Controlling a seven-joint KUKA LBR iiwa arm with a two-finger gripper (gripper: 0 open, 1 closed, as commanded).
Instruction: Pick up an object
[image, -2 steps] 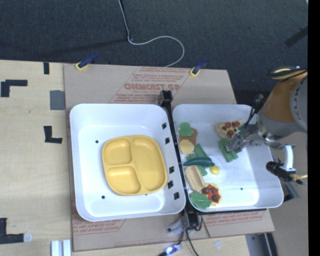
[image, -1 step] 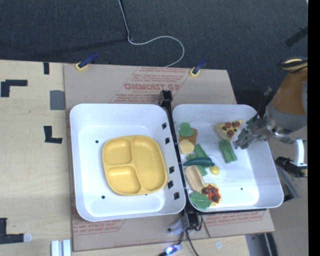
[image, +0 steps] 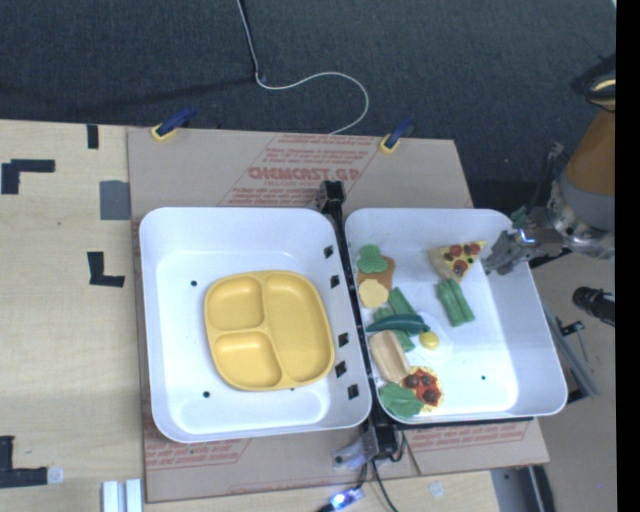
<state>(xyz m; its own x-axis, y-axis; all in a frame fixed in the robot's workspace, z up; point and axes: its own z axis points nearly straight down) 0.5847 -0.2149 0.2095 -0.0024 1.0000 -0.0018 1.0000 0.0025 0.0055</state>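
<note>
The right bin (image: 520, 330) holds several toy foods: a pizza slice (image: 455, 259) at its far side, a green stick (image: 456, 303) just below that, a brown and green piece (image: 374, 264), a yellow round piece (image: 372, 293), a dark green pod (image: 397, 322), a tan bun (image: 387, 357) and a red and green piece (image: 417, 387). My gripper (image: 503, 251) hangs over the right bin's far right side, just right of the pizza slice. Nothing shows between its fingers.
The left bin (image: 170, 300) holds a yellow divided plate (image: 268, 329). Both bins rest on a cardboard sheet (image: 290, 170). A white cable (image: 310, 85) lies behind the bins on dark carpet. Black clips line the wall between the bins.
</note>
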